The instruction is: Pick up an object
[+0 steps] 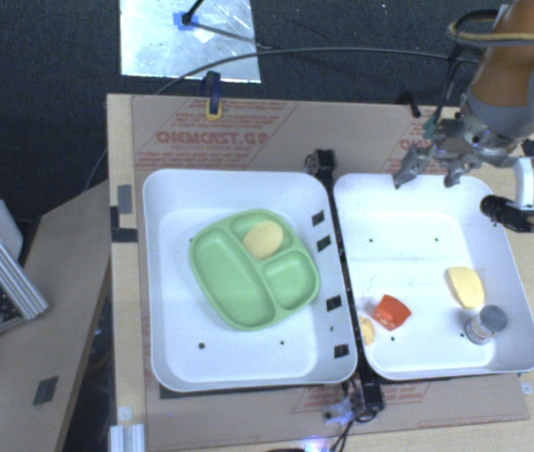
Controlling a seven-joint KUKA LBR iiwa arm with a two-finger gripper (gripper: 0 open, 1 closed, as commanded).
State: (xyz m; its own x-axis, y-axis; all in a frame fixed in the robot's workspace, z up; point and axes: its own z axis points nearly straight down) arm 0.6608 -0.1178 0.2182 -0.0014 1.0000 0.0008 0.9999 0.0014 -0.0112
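Note:
My gripper hangs open above the far edge of the right bin, its two fingers spread with nothing between them. Well below it in that bin lie a red object, a small pale yellow piece at the bin's near left corner, a yellow banana-like piece and a small grey can near the right wall. The left bin holds a green divided tray with a yellow round object in its top compartment.
A black clamp strip runs between the two bins. A shiny foil sheet lies on the dark floor beyond the bench. A metal rail juts in at the left.

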